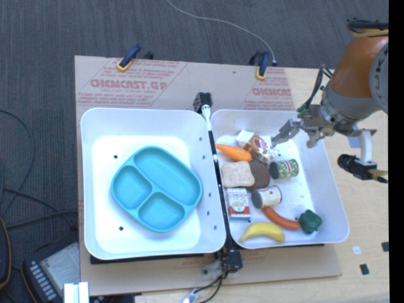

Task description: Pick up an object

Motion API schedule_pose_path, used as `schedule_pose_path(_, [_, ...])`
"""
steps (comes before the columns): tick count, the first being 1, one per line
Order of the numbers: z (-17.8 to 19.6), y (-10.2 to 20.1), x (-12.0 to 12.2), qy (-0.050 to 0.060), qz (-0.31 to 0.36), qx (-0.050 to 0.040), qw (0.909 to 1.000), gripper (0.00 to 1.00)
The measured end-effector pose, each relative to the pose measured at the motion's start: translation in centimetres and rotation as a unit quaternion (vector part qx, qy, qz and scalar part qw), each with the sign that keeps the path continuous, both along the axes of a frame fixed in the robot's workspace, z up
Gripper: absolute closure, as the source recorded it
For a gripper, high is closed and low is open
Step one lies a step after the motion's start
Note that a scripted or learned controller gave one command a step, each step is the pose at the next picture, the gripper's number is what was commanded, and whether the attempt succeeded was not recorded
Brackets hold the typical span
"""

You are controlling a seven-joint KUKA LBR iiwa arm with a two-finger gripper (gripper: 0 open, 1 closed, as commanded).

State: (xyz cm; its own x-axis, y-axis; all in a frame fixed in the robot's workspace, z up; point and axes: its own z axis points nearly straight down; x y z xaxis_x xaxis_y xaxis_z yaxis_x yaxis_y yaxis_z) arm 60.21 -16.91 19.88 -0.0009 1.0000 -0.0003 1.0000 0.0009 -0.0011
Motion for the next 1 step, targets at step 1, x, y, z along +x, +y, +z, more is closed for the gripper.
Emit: schedule_pose_path(1, [-10.13, 5.23, 0.03, -0.002, -0.001, -0.0017, 1.0, 0.0])
